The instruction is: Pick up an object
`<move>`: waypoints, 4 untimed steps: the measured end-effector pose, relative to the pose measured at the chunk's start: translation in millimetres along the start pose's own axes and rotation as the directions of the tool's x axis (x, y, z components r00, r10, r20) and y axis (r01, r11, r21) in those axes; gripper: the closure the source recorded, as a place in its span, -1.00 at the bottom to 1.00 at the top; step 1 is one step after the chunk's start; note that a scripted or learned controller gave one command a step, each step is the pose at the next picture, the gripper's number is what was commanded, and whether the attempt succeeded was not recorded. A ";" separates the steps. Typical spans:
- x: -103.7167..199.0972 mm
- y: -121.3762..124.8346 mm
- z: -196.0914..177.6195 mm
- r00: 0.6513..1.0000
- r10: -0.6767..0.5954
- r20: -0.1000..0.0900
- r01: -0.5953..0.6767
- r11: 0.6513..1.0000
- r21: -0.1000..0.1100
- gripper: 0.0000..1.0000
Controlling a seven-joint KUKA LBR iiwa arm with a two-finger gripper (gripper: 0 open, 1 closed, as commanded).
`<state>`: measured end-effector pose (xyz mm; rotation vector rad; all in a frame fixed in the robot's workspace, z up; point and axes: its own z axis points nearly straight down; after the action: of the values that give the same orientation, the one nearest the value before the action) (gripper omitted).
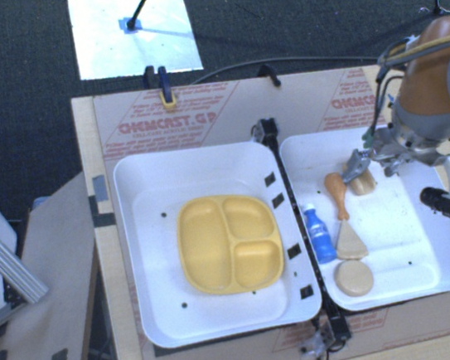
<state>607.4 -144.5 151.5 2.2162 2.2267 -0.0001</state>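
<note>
2 white bins sit side by side on the bench. The left bin point(144, 229) holds a yellow divided plate point(229, 242) with 3 compartments, lying flat near the middle.

The right bin point(448, 267) holds the smaller things, gathered along its left side. A wooden spatula point(344, 216) lies lengthwise, its rounded handle end toward the back and its flat blade toward the front. Just beside it on the left, close to the divider between the bins, lies a small blue bottle point(319, 234) with a white cap. In front of the spatula blade sits a round tan disc point(354, 278), touching or nearly touching the blade. A small tan lump point(363, 184) rests near the spatula's handle end.

The arm point(436, 76) comes in from the right, its orange band high above the back corner of the right bin. The gripper point(358, 165) hangs low over the back of that bin, right at the tan lump and beside the spatula handle. Whether it is clenched or released I cannot tell from here.
</note>
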 end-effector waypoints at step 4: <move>6.2 -4.6 -69.4 1.000 0.000 0.001 0.000 1.000 -0.003 1.00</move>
<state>602.8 -138.3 220.9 2.2147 2.2244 0.0029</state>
